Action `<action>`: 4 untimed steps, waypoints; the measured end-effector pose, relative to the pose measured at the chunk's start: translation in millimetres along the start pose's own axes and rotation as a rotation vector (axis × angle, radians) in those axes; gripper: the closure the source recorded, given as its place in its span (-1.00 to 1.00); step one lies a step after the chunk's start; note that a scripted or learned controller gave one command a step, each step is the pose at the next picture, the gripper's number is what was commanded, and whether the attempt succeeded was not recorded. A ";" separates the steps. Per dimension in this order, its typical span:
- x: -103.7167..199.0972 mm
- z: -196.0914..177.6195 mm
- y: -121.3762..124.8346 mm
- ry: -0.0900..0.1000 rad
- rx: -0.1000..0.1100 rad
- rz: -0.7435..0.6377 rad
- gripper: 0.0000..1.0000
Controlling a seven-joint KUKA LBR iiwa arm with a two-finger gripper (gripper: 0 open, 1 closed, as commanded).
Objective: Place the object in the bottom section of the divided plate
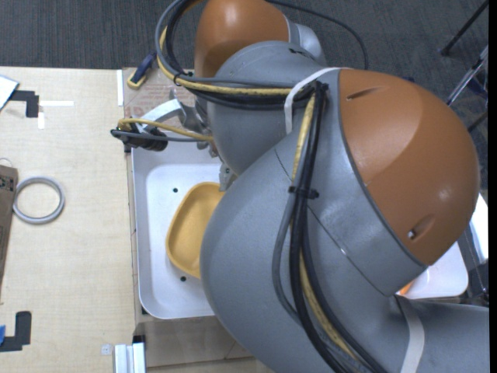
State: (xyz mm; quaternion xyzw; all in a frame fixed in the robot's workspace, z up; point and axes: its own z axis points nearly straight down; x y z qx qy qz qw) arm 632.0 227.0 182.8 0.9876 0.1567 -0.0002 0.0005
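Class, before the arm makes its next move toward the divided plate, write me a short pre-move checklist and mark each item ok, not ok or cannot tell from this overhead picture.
1. Plate located: ok. The yellow plate lies in the white bin, its right part covered by the arm.
2. Bottom section identifiable: cannot tell. The plate's dividers are hidden.
3. Object to be placed located: cannot tell.
4. Gripper state: cannot tell.
5. Cable clearance: ok. The black and yellow cables lie along the arm's body.
6. Stray items near the bin: ok. The tape ring rests on the wooden bench, apart from the bin.
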 end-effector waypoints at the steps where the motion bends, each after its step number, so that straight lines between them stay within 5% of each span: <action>1: -0.1 -0.1 0.1 0.000 0.000 0.000 -1.00; 4: -9.3 -27.1 4.1 -0.002 0.000 -0.099 -1.00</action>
